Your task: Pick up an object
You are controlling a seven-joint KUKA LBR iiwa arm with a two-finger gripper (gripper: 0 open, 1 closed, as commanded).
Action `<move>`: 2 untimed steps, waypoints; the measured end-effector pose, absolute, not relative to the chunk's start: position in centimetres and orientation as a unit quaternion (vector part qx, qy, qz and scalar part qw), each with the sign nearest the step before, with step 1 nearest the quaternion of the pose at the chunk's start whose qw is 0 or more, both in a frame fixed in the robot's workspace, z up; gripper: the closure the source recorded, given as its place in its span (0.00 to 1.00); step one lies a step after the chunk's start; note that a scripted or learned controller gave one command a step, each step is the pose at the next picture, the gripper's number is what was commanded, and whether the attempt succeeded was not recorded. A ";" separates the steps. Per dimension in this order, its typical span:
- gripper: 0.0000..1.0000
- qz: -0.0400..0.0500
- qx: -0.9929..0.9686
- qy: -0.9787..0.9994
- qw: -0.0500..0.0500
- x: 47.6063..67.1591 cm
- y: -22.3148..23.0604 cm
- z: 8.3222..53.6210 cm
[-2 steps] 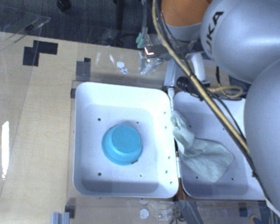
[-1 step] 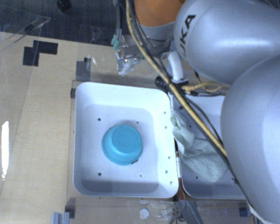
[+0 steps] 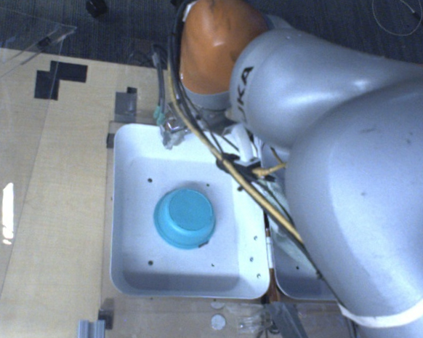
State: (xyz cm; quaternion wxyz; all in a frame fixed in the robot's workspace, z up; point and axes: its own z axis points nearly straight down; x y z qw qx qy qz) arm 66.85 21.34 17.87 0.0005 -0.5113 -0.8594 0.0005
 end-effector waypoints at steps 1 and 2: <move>1.00 -0.005 -0.462 -0.887 -0.004 59.4 21.4 10.1; 1.00 -0.002 -0.347 -0.938 -0.001 58.5 19.8 20.4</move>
